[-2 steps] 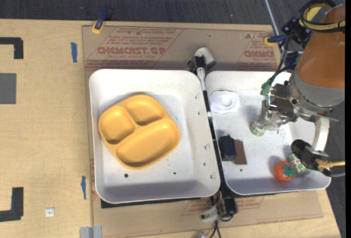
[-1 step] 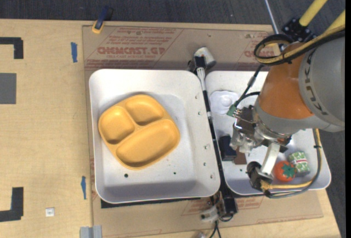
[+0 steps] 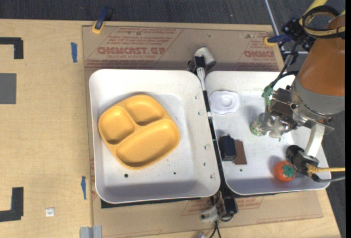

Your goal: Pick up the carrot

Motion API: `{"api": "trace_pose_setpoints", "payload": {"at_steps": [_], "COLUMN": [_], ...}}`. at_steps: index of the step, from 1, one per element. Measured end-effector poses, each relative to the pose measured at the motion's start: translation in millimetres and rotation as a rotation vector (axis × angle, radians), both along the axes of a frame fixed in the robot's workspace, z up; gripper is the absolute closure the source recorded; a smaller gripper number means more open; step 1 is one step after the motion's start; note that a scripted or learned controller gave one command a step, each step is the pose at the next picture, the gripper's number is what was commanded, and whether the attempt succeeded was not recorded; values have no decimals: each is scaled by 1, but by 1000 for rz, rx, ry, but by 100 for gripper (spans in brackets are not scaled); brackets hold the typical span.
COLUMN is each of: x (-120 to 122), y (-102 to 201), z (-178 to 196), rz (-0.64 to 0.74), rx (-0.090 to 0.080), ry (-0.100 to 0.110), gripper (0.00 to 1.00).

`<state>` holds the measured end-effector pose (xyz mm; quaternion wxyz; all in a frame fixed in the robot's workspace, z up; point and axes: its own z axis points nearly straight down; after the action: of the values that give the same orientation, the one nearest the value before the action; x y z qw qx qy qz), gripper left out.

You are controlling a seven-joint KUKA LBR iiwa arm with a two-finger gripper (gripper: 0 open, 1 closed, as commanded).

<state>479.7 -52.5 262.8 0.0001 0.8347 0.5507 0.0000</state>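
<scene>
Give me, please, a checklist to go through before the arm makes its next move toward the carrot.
1. Carrot in view, lying in the right bin near its front right corner: ok.
2. Gripper placed over the carrot: not ok; it is over the bin's middle, up and left of the carrot in the view.
3. Black and brown block apart from the carrot: ok.
4. White lid out of the way: ok; it lies at the bin's far left.
5. Which way the carrot's long side points, for the grasp: cannot tell; too small.
</scene>
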Motion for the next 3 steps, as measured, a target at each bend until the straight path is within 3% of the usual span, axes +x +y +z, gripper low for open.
{"api": "trace_pose_setpoints", "payload": {"at_steps": [1, 2, 3], "x": [-1, -1, -1], "y": [57, 57, 14], "z": [-79, -79, -79], "rz": [-213, -214, 115], "rx": [1, 1, 2], "ry": [5, 4, 3], "gripper": [100, 0, 0]}}
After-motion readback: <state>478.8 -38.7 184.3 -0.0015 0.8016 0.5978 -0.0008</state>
